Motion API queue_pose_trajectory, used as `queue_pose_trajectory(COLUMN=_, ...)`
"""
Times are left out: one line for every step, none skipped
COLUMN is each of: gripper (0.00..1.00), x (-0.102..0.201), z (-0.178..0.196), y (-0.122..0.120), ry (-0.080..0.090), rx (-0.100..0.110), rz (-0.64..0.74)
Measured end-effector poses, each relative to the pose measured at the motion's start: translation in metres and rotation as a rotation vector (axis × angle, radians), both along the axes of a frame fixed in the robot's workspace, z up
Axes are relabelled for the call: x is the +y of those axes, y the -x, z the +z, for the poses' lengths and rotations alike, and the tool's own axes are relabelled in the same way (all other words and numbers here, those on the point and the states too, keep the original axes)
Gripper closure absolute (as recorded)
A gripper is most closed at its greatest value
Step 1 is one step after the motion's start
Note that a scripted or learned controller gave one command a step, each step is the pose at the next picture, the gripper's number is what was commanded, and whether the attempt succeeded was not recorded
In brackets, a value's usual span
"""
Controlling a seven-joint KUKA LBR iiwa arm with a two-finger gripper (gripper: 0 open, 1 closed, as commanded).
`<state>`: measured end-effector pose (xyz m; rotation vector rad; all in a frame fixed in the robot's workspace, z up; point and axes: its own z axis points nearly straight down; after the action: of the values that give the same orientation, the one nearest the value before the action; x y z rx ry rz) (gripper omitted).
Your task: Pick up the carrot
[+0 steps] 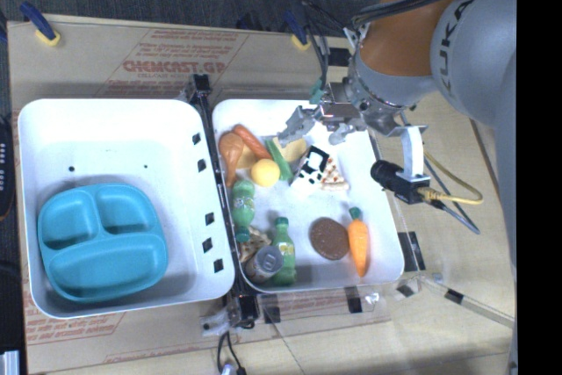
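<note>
Camera view, looking down at a slant: the carrot (358, 244) lies in the right bin (379, 189), near its corner at about five o'clock. Its long axis runs nearly along the twelve-to-six line, with the green stub at twelve o'clock and the orange tip toward six. Just beside it at nine o'clock sits a round brown patty (329, 239), close to touching it.

The desk (167, 57) is covered with brown cardboard printed in red lettering, held by blue clamps (40, 24) along the far edge; dark carpet shows beyond it. Two shallow white bins stand side by side on it. The left bin (105, 123) holds a blue divided tray (102, 240) toward its seven o'clock corner. The right bin also carries an orange bread-like piece (235, 149) and a yellow ball-shaped fruit (265, 172) near its left wall, a green bottle (282, 250) and a few more small items along the near left side, and a pizza slice (333, 178) close to a black-and-white patterned block (312, 165) near the middle.

The arm (439, 22) comes in from three o'clock, and the jaws (303, 126) hang over the far part of the right bin, above the green and yellow items there. Whether they are open or closed cannot be told from this angle, and nothing is visibly caught between them. The carrot lies well apart from the jaws, at about five o'clock from them, with the patterned block and pizza slice between.
</note>
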<state>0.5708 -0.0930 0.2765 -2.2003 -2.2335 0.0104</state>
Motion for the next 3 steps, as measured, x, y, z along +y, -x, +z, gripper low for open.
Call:
queue_pose_trajectory(gripper=0.00, x=-0.077, z=-0.041, y=0.001, ry=0.000, rx=0.002, rz=0.209)
queue_pose_trajectory(gripper=0.00, x=-0.119, z=-0.136, y=0.031, ry=-0.004, rx=0.004, rz=0.304)
queue_pose_trajectory(gripper=0.00, x=-0.116, z=-0.185, y=0.091, ry=-0.005, rx=-0.005, rz=0.447)
